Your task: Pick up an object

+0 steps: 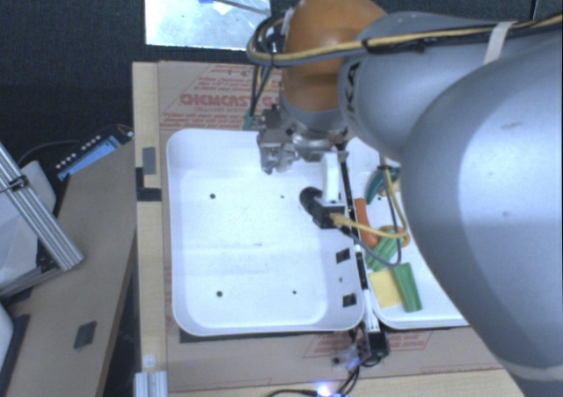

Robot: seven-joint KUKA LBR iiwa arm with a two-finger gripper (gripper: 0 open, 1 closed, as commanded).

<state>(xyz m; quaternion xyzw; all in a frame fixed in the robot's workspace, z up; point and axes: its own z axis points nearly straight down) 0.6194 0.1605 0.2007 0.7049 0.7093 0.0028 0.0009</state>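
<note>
- Hand point(280, 156) of the grey arm hangs over the far right corner of the left shallow white plastic bin point(189, 210), low and close to the bin's back wall.
- Hand state: cannot tell, wide or narrow. The view is from above and the metal end is small and blurred. No object is seen in it.
- The left bin floor beneath the hand is bare white with a few small dark dots.
- Candidate objects lie in the right shallow white bin point(429, 319), partly under the arm: a green rectangular block point(410, 288), touching a flat yellow square piece point(384, 286), and further back a small orange piece point(370, 233) beside a second green piece point(384, 251).
- These sit across the wall between the bins, apart from the hand.
- Judgement: pick not done, with nothing lifted that the view shows.
- Left to do: bring the hand over a thing, close on it, raise it clear of the bin.
</note>
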